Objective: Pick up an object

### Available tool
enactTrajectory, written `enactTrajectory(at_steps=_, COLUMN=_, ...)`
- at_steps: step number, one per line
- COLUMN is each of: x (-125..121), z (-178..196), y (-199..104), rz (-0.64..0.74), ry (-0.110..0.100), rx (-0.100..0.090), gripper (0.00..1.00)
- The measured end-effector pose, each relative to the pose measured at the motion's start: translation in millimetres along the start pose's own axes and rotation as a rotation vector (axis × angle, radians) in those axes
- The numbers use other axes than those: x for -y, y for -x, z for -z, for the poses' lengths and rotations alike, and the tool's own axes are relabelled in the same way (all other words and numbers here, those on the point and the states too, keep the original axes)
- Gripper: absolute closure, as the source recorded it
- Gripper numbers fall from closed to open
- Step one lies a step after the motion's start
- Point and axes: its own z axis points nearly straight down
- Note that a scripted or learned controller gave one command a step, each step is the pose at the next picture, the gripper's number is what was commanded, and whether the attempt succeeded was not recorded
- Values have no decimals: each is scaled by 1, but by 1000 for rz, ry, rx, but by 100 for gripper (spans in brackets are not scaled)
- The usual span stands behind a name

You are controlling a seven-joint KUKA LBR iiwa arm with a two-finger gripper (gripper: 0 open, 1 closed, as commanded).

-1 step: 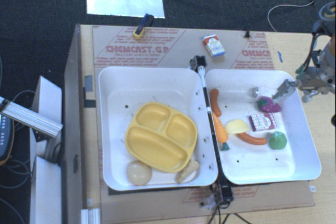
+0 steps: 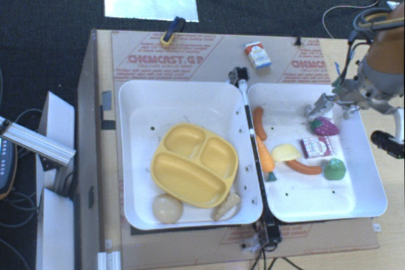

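A: From the overhead camera, where is the thing to take?

B: In the right bin (image 2: 370,190), near its far right side: a purple toy vegetable (image 2: 325,126), perhaps an eggplant, just beside a small pink carton (image 2: 316,147). A green ball (image 2: 334,169), a sausage (image 2: 304,167) and a carrot (image 2: 265,158) lie nearer the front.

A: How would it handle?

B: I judge it light, hard plastic, smooth and rounded, so it may squirt out sideways. Grip across its thick middle, not the tapered end.

A: And the claw?

B: The gripper (image 2: 334,105) hangs right above the purple piece, its grey fingers (image 2: 318,105) spread moderately wide. Nothing sits between them; whether a tip touches the toy, I cannot tell.

A: The left bin (image 2: 136,136)?

B: A yellow divided tray (image 2: 193,164) and two pale lumps, well apart from the arm.
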Motion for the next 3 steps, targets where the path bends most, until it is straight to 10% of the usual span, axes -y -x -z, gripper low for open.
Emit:
enactTrajectory(at_steps=1, x=-10, z=-108, y=18, rz=-4, ry=1, rx=0, gripper=0)
enactTrajectory(at_steps=2, x=-23, z=-107, y=35, rz=-3, ry=3, rx=1, gripper=0)
enactTrajectory(at_steps=3, x=-24, z=-96, y=35, rz=-2, ry=6, rx=2, gripper=100)
